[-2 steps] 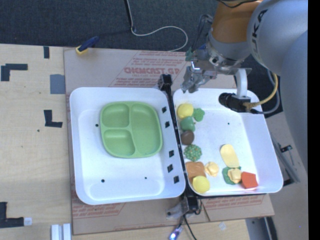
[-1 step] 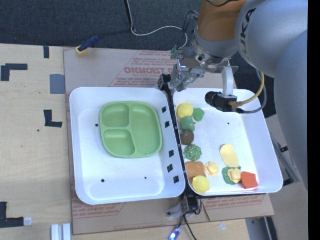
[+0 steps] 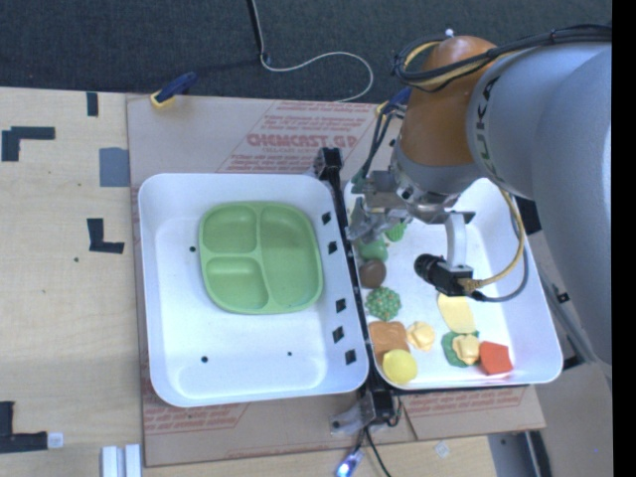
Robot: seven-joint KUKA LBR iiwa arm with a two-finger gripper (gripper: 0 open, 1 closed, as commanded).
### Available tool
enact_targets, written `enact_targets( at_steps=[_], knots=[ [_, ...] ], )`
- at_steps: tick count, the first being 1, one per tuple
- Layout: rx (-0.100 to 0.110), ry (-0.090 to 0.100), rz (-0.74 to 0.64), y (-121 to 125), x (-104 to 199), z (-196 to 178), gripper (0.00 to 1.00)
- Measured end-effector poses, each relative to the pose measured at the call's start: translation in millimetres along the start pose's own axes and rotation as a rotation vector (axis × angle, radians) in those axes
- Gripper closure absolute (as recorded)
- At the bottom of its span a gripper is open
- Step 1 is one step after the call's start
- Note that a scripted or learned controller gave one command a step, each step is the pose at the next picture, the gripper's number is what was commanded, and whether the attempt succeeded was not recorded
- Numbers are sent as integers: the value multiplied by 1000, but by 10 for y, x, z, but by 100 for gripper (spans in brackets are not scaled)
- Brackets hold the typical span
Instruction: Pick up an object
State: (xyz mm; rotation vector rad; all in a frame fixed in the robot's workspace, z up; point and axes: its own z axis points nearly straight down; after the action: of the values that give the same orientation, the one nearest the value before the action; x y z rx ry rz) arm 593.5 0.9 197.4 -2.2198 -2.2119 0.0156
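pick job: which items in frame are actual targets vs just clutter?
Job-relevant:
- end effector, low over the right bin
- toy food in that bin: brown piece, green broccoli, yellow ball, orange-red block

Just lying about:
- green divided plate in the left bin
- blue-yellow clip beyond the bins
- cable on the dark floor

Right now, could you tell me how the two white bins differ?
The left bin holds one flat green divided plate; the right bin holds many small toy foods, crowded toward its near edge. The arm's hand hangs over the right bin, not the left bin. Both are shallow and white.
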Motion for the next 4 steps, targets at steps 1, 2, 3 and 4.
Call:
enact_targets(
  at_steps=[1,2,3,4],
  knots=[
    [-26,3,-9,45,299,-1317,100],
    [-7,3,-12,-901,890,-1228,100],
    [-24,4,-9,-594,1137,-2317,100],
    [-3,-1,-3,-679,1039,-1464,100]
  ],
)
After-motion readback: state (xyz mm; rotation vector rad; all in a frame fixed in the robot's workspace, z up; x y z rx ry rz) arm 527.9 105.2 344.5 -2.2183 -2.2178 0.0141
